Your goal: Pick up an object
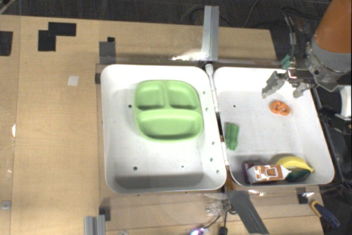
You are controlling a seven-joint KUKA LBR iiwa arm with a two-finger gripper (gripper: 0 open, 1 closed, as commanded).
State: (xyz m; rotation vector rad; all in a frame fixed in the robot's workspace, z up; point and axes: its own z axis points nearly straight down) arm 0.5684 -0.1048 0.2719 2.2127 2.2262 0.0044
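While your gripper [286, 87] hangs with fingers spread and nothing between them over the right bin's [258, 135] far side, the orange pretzel [280, 108] lies just below it. You see a green plate [168, 109] in the left bin [118, 135].

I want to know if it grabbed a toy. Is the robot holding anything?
No. The gripper hangs open above the right bin, fingers holding nothing; the orange toy lies below.

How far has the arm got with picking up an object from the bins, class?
Done: the gripper is over the right bin, fingers spread, above the orange object. In hand: nothing sits between its fingers. Left: descend, close on an item and lift. The orange object, green object, carton and banana all lie in the right bin; the green tray lies in the left bin.
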